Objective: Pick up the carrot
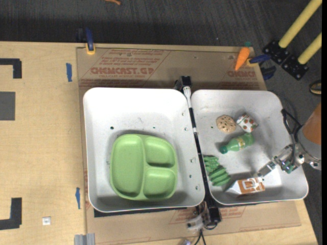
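The two bins [135, 98] are plain white. At lower left of centre sits a light green tray [143, 165]. In the right bin: a tan cookie [225, 122] speckled dark, a white item [246, 121] with red spots, a green bottle [237, 143], a darker green pea pod bunch [216, 170], and a white carton [249, 186] with an orange panel. The carrot [242, 58], at upper right, is orange with a green top. The bench [41, 137] is pale brown with black marks at the left edge; the board [127, 65] carries red lettering.
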Robot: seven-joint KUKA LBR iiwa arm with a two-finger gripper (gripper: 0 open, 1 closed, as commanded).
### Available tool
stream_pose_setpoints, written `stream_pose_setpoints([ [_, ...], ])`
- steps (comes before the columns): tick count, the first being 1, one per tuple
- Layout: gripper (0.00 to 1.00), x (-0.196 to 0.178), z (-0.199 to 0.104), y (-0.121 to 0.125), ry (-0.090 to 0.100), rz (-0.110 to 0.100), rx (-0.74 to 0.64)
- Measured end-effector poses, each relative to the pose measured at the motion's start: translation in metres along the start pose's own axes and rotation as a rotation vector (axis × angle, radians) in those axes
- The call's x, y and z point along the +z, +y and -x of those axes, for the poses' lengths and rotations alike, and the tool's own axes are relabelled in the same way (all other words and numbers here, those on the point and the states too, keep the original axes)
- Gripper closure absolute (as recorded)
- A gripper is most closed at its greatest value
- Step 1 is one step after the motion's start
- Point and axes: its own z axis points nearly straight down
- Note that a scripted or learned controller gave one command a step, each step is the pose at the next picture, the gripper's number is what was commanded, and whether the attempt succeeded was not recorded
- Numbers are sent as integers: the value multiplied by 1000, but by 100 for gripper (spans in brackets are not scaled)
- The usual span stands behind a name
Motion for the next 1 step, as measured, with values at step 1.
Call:
stream_pose_setpoints([
  [1,100,-12,1,1,-3,3,0],
])
